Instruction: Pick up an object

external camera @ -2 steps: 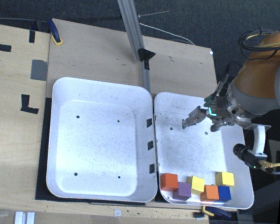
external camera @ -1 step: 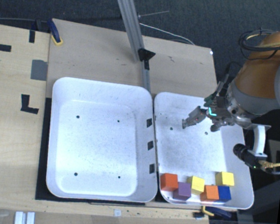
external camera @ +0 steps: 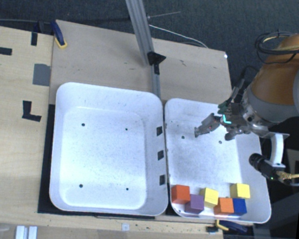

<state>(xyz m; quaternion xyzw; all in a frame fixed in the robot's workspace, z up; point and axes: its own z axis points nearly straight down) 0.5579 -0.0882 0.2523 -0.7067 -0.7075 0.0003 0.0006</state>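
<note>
We observed the candidate objects, six small blocks, clustered along the near edge of the right bin (external camera: 254, 157): an orange block (external camera: 181, 193) at the left, a purple block (external camera: 196, 203) just beside it, a yellow block (external camera: 211, 196) next, then a second orange block (external camera: 225, 205) touching a blue block (external camera: 239, 207), with a second yellow block (external camera: 240, 190) just behind those two. None of them was in contact with the tool. The gripper (external camera: 215, 128) hung over the far half of the same bin, well apart from the cluster, its two fingers spread apart with nothing between them; one finger (external camera: 204, 127) pointed toward the left. The arm (external camera: 280, 79) entered from the right. The left bin (external camera: 60, 132) lay alongside, and both bins rested on the bench (external camera: 92, 54).
</note>
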